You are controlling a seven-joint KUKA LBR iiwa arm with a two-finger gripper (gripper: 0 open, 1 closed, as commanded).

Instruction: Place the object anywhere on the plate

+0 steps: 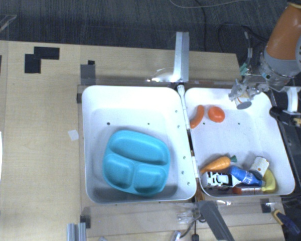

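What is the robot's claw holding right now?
Nothing that can be seen. The gripper hangs over the right bin's far corner, with no toy between its fingers.

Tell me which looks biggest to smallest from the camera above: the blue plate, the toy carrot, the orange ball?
1. Blue plate, biggest by far.
2. Toy carrot.
3. Orange ball, a bit smaller than the carrot.

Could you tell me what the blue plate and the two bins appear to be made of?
The blue plate looks like moulded plastic with a matte finish: uniform colour, rounded compartment edges, soft highlights. The left bin and right bin look like thin white plastic or coated metal, semi-gloss; the smooth walls and faint reflections leave it open.
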